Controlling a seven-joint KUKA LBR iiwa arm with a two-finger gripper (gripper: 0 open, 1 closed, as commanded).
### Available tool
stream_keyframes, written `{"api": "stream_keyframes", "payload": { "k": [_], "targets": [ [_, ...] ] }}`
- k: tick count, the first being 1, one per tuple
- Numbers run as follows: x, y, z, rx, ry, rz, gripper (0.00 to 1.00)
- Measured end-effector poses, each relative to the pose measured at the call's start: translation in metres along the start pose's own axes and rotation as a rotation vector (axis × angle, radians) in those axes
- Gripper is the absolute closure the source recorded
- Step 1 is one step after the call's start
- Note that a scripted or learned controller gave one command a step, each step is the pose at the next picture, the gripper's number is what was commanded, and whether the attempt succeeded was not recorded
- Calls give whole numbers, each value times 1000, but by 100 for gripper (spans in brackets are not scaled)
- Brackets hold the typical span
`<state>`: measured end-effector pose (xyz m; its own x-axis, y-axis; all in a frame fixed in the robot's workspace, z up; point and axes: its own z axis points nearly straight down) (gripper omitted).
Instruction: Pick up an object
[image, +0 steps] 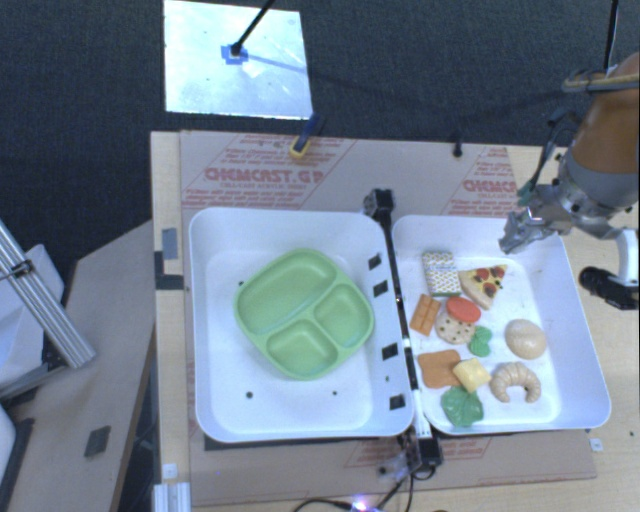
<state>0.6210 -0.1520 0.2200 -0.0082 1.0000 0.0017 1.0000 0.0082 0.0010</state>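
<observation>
We see two white bins side by side on the bench. The left bin (215, 400) holds a green divided plate (303, 313) sitting near its middle, with bare white floor all round it, widest along the near and left walls. The right bin (585, 385) is crowded: the toy foods lie bunched through its middle and near half, leaving open floor mainly along the far wall and the right wall.

The gripper (521, 229) hangs over the far right corner of the right bin, at the end of the grey arm with its orange band (607, 135). We cannot tell how it is set, and we see nothing caught in it.

The toy foods lie in a loose cluster. A pizza slice (483, 284) with red spots is nearest the gripper, just beside a small speckled grey block (440, 271). Below them lie an orange waffle piece (425, 314), a round brown cookie (459, 320), a pale egg-like lump (526, 338), a tan croissant (517, 381), a yellow piece (471, 374) and a green leafy piece (462, 406).

Red print on the cardboard (262, 172) under the bins seems to read "CHEMCAST GP", repeated, and upside down on the left.
</observation>
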Motion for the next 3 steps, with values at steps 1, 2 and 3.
{"api": "stream_keyframes", "payload": {
  "k": [1,2,3],
  "targets": [
    [58,-5,-10,-1,1,-2,100],
    [110,-24,-1,2,1,-1,100],
    [159,-39,-11,1,1,-2,100]
  ]
}}
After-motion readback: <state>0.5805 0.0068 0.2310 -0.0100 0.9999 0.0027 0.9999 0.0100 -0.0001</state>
